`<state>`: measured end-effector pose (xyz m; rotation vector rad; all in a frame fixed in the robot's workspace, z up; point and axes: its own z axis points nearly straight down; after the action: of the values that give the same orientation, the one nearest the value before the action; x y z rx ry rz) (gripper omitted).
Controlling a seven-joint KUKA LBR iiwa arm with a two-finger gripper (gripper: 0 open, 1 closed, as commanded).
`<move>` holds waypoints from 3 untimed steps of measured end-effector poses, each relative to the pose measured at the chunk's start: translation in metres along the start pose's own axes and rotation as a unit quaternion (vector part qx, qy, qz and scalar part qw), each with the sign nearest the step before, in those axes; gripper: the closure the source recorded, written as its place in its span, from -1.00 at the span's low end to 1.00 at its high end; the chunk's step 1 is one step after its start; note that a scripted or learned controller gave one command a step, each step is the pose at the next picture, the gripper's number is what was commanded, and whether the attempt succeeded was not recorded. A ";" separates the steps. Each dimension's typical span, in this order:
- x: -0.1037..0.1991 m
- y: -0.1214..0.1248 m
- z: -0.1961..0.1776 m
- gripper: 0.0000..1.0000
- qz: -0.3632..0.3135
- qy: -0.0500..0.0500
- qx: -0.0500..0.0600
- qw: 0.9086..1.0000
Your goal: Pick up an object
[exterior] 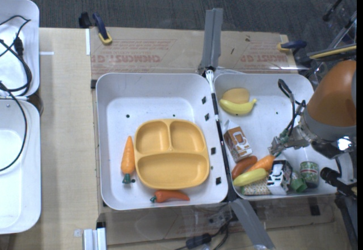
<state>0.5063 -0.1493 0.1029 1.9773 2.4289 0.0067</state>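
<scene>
Lower right of the frame: claw [282, 144], partly masked by the grey arm [332, 110] and cables; its opening cannot be made out, nor anything held in it. Just below and left of it, in the right bin [262, 80]: orange carrot [262, 162] touching a yellow piece [249, 177], both in a crowded heap; small items alongside too cluttered to name. Upper part of that bin: banana [238, 106], apart from the claw. Left bin [113, 96]: yellow divided tray [171, 153].
</scene>
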 end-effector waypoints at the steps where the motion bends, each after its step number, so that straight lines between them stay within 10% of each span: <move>1: 0.000 0.000 0.000 -1.00 0.000 0.000 0.001 1.000; 3: 0.030 -0.022 0.011 -1.00 0.053 0.002 0.004 0.999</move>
<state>0.4784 -0.1240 0.0918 2.1084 2.3263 0.0014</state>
